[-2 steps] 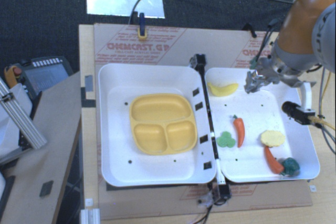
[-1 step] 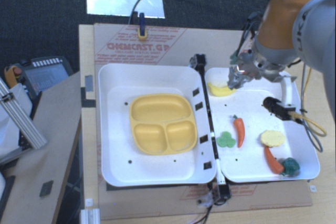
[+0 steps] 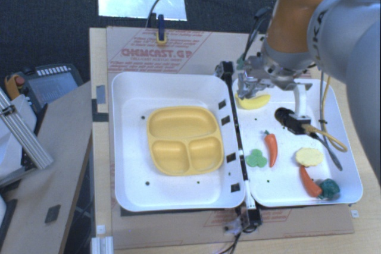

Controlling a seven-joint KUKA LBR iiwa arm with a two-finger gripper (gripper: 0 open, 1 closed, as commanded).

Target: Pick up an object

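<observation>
From the overhead camera, the gripper (image 3: pixel 253 87) hangs low in the right bin (image 3: pixel 348 187), directly over a yellow banana-like piece (image 3: pixel 255 102) lying near the bin's far-left corner. Whether anything is clamped I cannot tell (the wrist hides the tips), so the pick looks at best begun: the piece seems to rest on the bin floor, and lifting remains. Nearer the viewer than the tool lie an orange carrot (image 3: pixel 271 148) and a green clover-shaped piece (image 3: pixel 256 158); to its left, in the other bin, a yellow divided tray (image 3: pixel 183 140).
</observation>
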